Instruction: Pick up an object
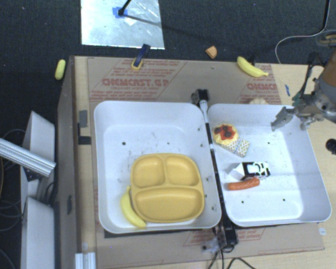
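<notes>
Progress is small so far, I judge. My pincer hangs over the far right corner of the right bin with its fingers spread and nothing between them. The candidates lie well apart from it — a red sausage, a black-and-white block touching it, a yellow-red toy. Approach, descent, closing and lifting all remain.
</notes>
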Robot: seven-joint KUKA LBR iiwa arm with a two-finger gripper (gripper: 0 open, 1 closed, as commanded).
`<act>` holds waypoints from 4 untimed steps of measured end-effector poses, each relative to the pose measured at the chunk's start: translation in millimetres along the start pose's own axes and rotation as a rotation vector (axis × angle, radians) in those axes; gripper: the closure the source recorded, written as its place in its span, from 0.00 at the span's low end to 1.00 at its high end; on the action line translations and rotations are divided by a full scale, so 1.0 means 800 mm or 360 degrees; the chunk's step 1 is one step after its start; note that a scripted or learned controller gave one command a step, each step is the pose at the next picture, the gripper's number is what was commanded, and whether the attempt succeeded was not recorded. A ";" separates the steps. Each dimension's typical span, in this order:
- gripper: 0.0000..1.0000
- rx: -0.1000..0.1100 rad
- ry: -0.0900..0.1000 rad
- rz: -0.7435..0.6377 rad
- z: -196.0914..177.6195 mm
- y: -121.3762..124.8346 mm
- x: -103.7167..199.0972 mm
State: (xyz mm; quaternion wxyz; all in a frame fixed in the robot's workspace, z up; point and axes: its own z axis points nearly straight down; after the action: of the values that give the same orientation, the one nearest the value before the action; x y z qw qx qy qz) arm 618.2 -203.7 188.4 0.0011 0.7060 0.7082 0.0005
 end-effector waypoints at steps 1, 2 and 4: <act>0.00 0.0002 0.0002 -0.0001 0.130 -0.045 0.061; 0.00 -0.0008 -0.0001 -0.0004 0.049 0.065 0.073; 0.00 -0.0037 -0.0008 0.0005 0.120 -0.031 0.113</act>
State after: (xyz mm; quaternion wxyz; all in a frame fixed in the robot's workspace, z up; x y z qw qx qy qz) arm 593.3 -113.8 92.6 0.0110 0.7071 0.7070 0.0069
